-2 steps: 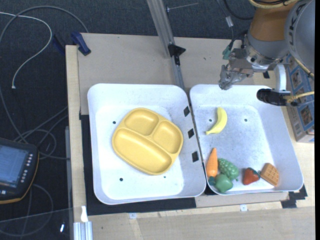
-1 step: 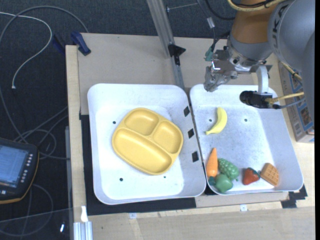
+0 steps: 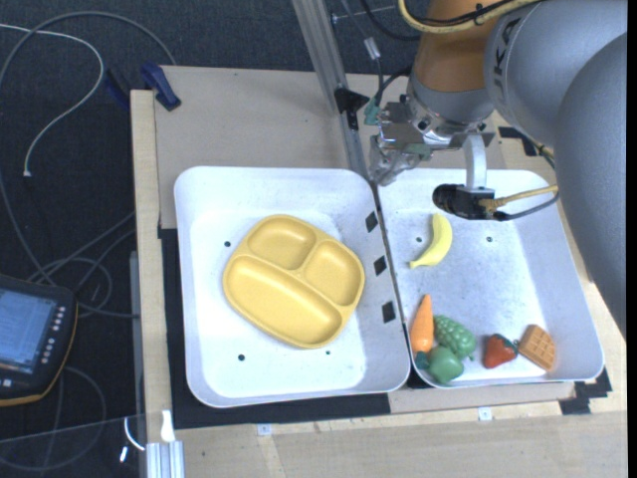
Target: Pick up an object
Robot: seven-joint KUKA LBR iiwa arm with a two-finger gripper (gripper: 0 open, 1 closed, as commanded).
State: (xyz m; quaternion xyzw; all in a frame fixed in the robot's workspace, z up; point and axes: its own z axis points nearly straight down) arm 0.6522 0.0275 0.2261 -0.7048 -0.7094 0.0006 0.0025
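Here the hand (image 3: 384, 170) hangs over the 11 o'clock corner of the right bin (image 3: 518, 267), just by the wall it shares with the left bin (image 3: 204, 267); whether it is spread or pressed together I cannot tell. A banana (image 3: 433, 242) lies at its 5 o'clock, apart from it, and along the 6 o'clock edge sit a carrot (image 3: 423, 324), green vegetables (image 3: 453, 345), a strawberry (image 3: 500, 351) and a waffle (image 3: 538, 347). A yellow plate (image 3: 294, 282) lies mid left bin.
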